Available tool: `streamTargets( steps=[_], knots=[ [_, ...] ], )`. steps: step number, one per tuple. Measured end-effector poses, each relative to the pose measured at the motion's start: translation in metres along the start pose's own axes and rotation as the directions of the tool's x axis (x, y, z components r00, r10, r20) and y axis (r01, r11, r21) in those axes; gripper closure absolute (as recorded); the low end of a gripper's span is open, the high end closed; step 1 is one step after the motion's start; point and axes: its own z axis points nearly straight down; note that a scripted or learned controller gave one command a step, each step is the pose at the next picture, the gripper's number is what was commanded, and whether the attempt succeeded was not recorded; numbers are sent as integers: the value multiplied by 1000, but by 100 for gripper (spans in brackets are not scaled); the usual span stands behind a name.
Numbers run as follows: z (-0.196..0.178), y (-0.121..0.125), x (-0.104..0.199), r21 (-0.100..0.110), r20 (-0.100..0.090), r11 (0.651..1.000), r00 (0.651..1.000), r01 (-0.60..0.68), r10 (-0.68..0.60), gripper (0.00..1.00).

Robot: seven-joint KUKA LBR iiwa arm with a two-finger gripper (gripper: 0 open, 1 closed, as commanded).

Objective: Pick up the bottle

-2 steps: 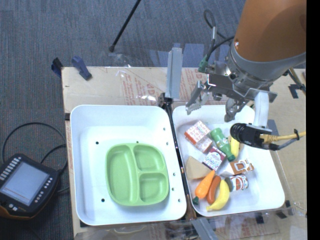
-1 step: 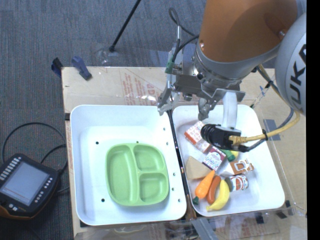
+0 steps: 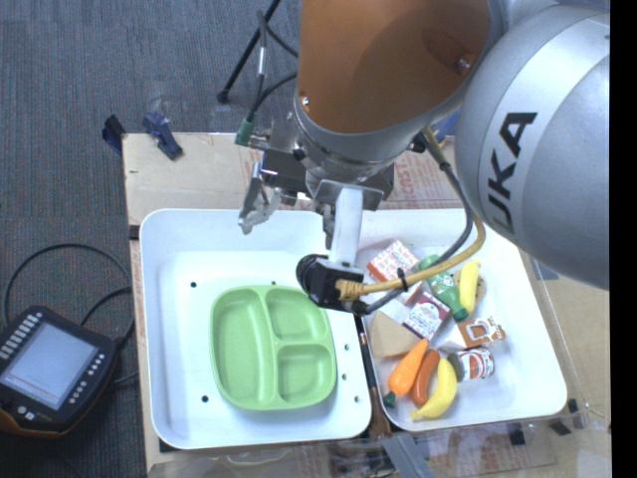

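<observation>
Camera view: 1 bottle, 2 bins, 1 green tray.

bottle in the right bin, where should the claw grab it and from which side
Probably across the green bottle body, coming from above. It lies tilted among packets, its upper end toward the arm and its lower end by the banana. The long sides look the most open; neighbours crowd it, so a clean grip is uncertain.

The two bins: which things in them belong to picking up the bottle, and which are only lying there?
For the job:
green bottle, right bin
hand, over the left bin

Lying about:
green divided plate
carrot
bananas
snack packets
small jar
</observation>
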Motion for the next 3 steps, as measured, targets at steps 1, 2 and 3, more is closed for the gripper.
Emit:
streamTargets(
  steps=[1, 2, 3],
  knots=[
    [-1, -44, 16, 0, 0, 954, 954, 299, -299, 0],
    [-1, -31, -26, -1, 0, 772, 772, 635, -635, 0],
    [-1, -41, 8, -3, 0, 687, 687, 727, -727, 0]
  ],
)
